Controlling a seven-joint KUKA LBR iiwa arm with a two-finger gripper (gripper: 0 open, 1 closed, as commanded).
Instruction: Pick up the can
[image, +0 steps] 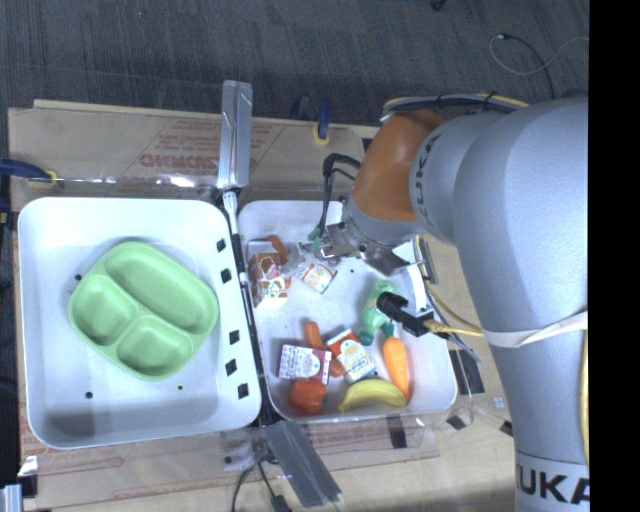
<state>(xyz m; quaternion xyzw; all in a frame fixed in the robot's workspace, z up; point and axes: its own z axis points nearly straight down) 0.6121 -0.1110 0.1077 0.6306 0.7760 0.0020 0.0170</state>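
The gripper (330, 238) hovers right of the can (268, 275); jaw state cannot be told. Crowding cartons risk a misgrasp

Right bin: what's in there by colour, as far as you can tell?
Orange: 2, carrot, small piece
Red: 1, tomato-like item
Yellow: 1, banana
Green: 1, item
Printed packs and the can: 4
Total: 9; the arm hides part.
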